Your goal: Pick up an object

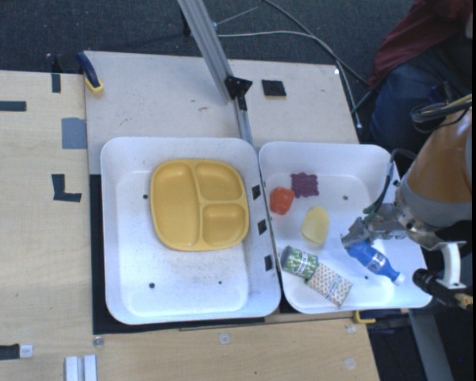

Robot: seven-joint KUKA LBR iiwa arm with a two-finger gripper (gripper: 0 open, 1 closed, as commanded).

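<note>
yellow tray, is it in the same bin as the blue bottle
No, the yellow tray lies in the left bin, while the blue bottle lies in the right bin.

Wooden bench (32, 236) carries two white bins side by side, touching: left bin (119, 236) and right bin (357, 161). Dark tape patches (74, 132) dot the bench's left, and a yellow-and-blue clamp (90, 73) sits near its far edge

yellow tray (198, 204) | white bins (119, 213) | orange ball (282, 201) | purple lump (305, 184) | blue bottle (373, 259) | green can (300, 262) | checked box (328, 283)
</note>
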